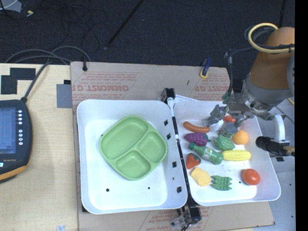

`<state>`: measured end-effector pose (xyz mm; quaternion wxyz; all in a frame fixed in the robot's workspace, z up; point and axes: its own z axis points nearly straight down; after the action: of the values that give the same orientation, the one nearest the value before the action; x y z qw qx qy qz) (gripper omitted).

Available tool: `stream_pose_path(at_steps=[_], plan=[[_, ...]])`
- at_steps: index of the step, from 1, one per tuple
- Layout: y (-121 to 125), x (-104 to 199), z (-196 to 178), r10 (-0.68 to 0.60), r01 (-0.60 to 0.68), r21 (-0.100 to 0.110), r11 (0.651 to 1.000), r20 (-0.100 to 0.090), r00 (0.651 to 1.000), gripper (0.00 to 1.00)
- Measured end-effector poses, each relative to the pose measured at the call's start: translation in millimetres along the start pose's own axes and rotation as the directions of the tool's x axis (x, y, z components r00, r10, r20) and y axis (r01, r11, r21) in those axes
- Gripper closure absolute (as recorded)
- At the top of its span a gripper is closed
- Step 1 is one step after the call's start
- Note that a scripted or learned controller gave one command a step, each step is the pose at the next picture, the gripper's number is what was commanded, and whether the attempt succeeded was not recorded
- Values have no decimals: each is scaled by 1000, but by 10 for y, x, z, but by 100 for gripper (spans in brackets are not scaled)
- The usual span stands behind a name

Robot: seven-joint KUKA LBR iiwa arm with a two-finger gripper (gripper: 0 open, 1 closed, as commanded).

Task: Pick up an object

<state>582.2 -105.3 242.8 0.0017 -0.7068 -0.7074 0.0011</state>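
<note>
Lying in the right-hand shallow white bin (269, 194) is a heap of plastic toy food: a brown sausage (196, 127), a purple bunch of grapes (196, 138), a green bottle with a label (207, 153), a yellow corn cob (236, 155), a round orange fruit (240, 137), a green leafy vegetable (224, 142), a red strawberry-like piece (192, 160), a yellow ridged piece (200, 176), a green pea pod (222, 182) and a red tomato (250, 176) near the bin's front right corner. The claw (230, 117) hangs low over the rear of this heap, close above a small red piece (230, 120) just behind the orange fruit; how far its tips are parted cannot be told, nor whether anything sits between them. The grey arm with its orange band (273, 64) comes in from the right. In the left white bin (91, 177) rests a light green three-compartment plastic plate (133, 147). Both bins sit on a cardboard sheet (125, 81) on the counter (43, 186), where a grey handheld pendant with a screen (12, 136) lies at far left.
</note>
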Motion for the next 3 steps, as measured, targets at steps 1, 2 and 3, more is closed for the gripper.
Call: stream_pose_path(at_steps=[1,2,3], plan=[[469,158,1452,1,-1,-2,1000,1,1000,0],[466,143,1363,5,-5,1,1000,0,1000,100],[-256,483,310,-1,1,-4,1000,-1,1000,100]])
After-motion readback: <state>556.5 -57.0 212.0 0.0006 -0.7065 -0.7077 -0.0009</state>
